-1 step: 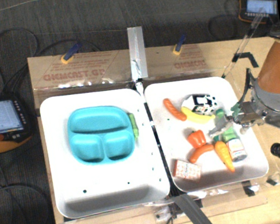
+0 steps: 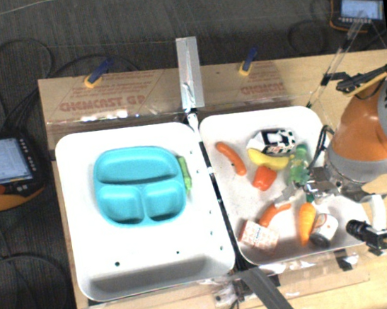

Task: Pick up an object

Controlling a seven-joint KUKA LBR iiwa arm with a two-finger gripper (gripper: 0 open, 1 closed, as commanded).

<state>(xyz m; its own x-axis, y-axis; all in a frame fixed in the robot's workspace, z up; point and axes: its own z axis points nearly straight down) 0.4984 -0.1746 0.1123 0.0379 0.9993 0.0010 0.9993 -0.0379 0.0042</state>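
1. bench (image 2: pixel 120 89): a wooden board bearing two shallow white bins side by side, with two clamps along its far edge.
2. left bin (image 2: pixel 82 223): holds a blue divided tray (image 2: pixel 139 184) near its far middle; a small green piece (image 2: pixel 184 173) lies against the tray's right edge.
3. right bin (image 2: pixel 236 126): holds a scatter of toy food and small items.
4. sausage (image 2: pixel 230 158): orange-red, lying slantwise near the bin's far left corner.
5. black-and-white toy (image 2: pixel 274 140): at the far edge, middle; a banana (image 2: pixel 267 158) lies just in front of it, touching it.
6. red pepper (image 2: pixel 263 177): just in front of the banana, near the bin's centre.
7. green item (image 2: pixel 299 165): by the right edge, partly under the arm's wrist; what it is cannot be told.
8. carrot pieces: one (image 2: pixel 274 212) near the centre, one (image 2: pixel 306 220) toward the near right corner.
9. small box (image 2: pixel 256 236): white and red, at the near edge, left of the second carrot.
10. dark round item (image 2: pixel 321 232): at the near right corner, just beside the second carrot.
11. gripper (image 2: pixel 311 187): low over the right edge of the right bin, between the green item and the second carrot; whether the claw is released or clenched cannot be told.
12. arm (image 2: pixel 366 140): grey with an orange band, over the bench's right edge.
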